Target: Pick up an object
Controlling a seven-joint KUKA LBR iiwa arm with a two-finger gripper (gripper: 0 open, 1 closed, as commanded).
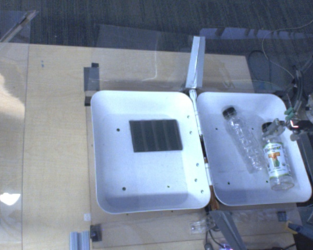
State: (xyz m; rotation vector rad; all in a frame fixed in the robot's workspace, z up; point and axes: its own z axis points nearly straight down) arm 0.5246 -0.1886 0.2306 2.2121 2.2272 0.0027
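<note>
In the right bin (219, 191), a clear plastic bottle with a black cap (243, 142) lies at a slant, cap toward the back. Beside it on the right lies a second clear bottle with a green, white and orange label (276, 163). A dark grey ridged rectangular pad (155, 135) lies flat in the middle of the left bin (109, 191). My gripper (283, 124) reaches in from the right edge, just above the top end of the labelled bottle. I see nothing held in it.
A metal post (195, 61) rises at the back between the two bins. Cables (281, 40) hang at the back right. Bare wooden bench (41, 139) lies left of the bins, with a clear panel over it.
</note>
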